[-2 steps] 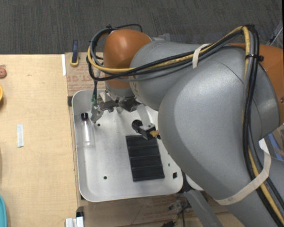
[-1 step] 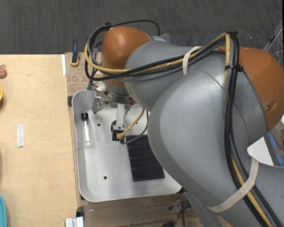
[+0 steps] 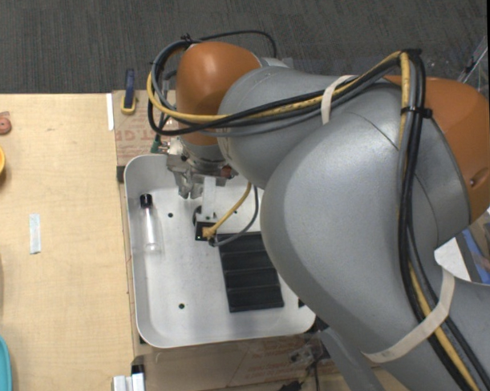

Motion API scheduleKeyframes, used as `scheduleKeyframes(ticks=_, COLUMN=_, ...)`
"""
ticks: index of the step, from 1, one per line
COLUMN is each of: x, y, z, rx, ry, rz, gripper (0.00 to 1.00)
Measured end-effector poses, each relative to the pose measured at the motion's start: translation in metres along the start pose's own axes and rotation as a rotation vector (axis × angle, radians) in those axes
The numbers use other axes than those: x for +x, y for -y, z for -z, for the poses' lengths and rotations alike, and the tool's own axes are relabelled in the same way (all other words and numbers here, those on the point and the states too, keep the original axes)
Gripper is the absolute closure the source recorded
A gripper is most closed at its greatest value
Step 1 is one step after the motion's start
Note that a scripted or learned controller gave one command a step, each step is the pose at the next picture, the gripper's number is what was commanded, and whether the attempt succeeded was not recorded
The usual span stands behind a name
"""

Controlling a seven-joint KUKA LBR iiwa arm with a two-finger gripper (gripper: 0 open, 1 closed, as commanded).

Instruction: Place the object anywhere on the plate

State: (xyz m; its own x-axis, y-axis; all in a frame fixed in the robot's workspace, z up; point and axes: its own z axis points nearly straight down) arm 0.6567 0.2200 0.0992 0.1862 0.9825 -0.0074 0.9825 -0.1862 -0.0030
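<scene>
Above white bin [image 3: 153, 326]: tool [image 3: 188, 187]; clear tube [image 3: 150, 224] beside; no legible writing.

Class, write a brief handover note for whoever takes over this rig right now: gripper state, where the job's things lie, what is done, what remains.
Gripper: low over the upper part of the white bin; whether open or shut cannot be told, and nothing visible in it.
Things: a clear tube with a black cap lies near the bin's left wall, left of the gripper. A black ribbed block lies in the bin's middle, partly under the arm.
Done: nothing placed, as far as visible.
Left: pick up the object and set it on the plate.
</scene>
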Motion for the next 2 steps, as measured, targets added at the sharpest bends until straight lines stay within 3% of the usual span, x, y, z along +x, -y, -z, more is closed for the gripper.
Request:
scheduleKeyframes(ticks=1, x=-0.0170, y=0.0879, z=-0.0090, rx=0.000, ry=-0.004, rz=0.055, gripper=1.00)
scheduleKeyframes(ticks=2, x=-0.0174, y=0.0876, z=-0.0088, rx=0.000, ry=-0.004, rz=0.054, gripper=0.00)
